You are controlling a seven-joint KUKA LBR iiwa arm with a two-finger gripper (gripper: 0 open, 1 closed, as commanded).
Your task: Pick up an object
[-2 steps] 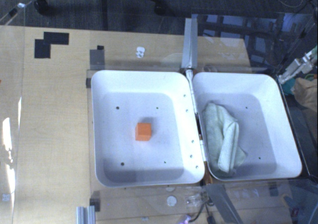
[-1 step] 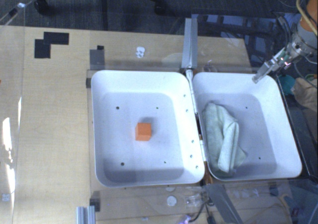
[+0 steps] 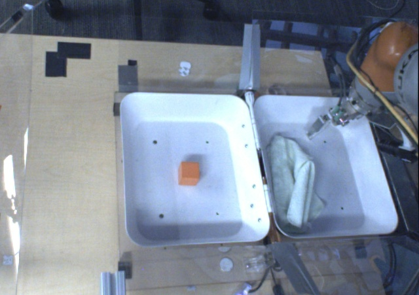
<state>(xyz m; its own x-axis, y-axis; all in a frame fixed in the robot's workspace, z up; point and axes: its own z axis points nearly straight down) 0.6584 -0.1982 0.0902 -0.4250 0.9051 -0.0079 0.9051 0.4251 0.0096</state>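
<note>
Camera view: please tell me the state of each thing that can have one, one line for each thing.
orange cube: resting near the middle of the left bin, untouched.
folded cloth: lying crumpled in the right bin, against its left wall.
hand: above the upper part of the right bin, apart from the cloth, holding nothing that I can see.
arm: reaching in from the right.

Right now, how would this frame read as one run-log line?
end effector: over right bin, upper area, nothing seen held | cloth: right bin, left side | orange cube: left bin, untouched
</note>
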